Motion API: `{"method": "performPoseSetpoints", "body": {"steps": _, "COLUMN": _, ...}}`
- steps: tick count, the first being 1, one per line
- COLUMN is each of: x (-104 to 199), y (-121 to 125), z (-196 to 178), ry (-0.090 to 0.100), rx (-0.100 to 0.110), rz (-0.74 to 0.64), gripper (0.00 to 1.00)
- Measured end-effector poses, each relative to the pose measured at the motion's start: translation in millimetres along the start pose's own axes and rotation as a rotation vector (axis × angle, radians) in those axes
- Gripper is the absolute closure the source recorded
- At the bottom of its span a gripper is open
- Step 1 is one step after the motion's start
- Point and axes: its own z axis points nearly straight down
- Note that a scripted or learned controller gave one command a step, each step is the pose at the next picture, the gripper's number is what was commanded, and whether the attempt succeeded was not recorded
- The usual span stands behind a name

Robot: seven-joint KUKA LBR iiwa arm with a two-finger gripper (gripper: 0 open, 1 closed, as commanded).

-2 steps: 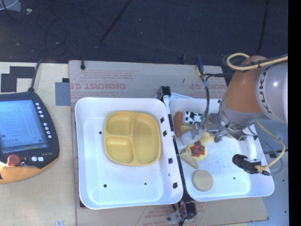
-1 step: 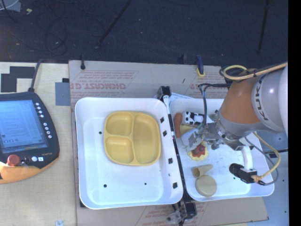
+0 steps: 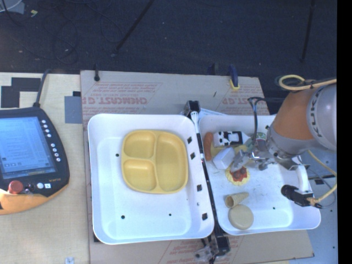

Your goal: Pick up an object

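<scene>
Two white bins (image 3: 104,147) side by side, yellow plate (image 3: 154,161) in left one; gripper (image 3: 240,164) low over small toys in right bin (image 3: 275,216), grip impossible to tell

Dark floor (image 3: 165,26) with loose cables behind a cardboard-topped bench (image 3: 165,92); teach pendant (image 3: 30,153) at left.

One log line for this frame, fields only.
arm: over right bin | gripper: above small red-and-yellow item | grasp: unconfirmed | left bin: yellow divided plate
</scene>
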Motion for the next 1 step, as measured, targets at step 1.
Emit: {"method": "performPoseSetpoints", "body": {"steps": 1, "x": 59.0, "y": -33.1, "z": -6.9, "ry": -0.009, "rx": 0.008, "rz": -0.003, "gripper": 0.00}}
